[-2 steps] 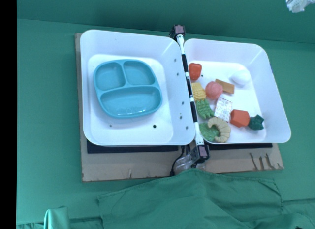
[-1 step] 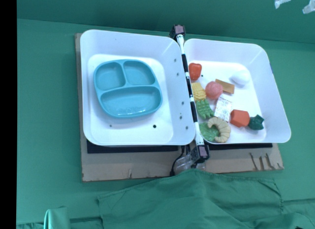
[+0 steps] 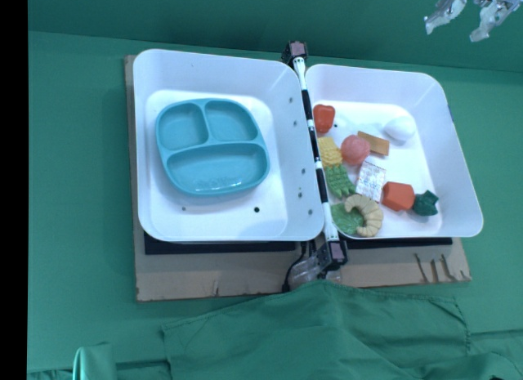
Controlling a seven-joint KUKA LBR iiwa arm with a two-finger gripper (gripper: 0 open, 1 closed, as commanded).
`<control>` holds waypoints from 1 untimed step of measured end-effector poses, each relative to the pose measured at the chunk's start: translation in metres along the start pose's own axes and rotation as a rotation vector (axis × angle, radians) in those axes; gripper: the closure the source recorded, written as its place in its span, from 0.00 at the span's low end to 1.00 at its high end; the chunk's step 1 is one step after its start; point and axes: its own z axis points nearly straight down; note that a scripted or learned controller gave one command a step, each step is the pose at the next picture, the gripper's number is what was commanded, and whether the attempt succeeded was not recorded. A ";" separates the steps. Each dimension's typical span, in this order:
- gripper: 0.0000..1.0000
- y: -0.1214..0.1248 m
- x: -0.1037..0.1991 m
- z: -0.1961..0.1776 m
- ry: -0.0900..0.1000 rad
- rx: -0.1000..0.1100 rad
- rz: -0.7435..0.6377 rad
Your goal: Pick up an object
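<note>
Hovering high beyond the far right corner of the right bin (image 3: 453,166), the gripper (image 3: 462,15) hangs with its 2 fingers spread wide and nothing between them. Targets crowd that bin's left side: strawberry (image 3: 324,117), corn (image 3: 329,153), pink ball (image 3: 355,149), card (image 3: 370,181). Descending there risks pinching 2 at once or nudging neighbours aside. The egg (image 3: 400,129) sits freer.

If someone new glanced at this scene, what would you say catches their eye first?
Probably the teal divided plate, alone in the left bin. Next, the colourful heap of toy food in the right bin: a red strawberry, a pink ball, a white egg. The gripper hangs high at the top right, away from both bins.
</note>
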 end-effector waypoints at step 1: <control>0.00 0.030 -0.005 0.022 -0.003 -0.008 -0.001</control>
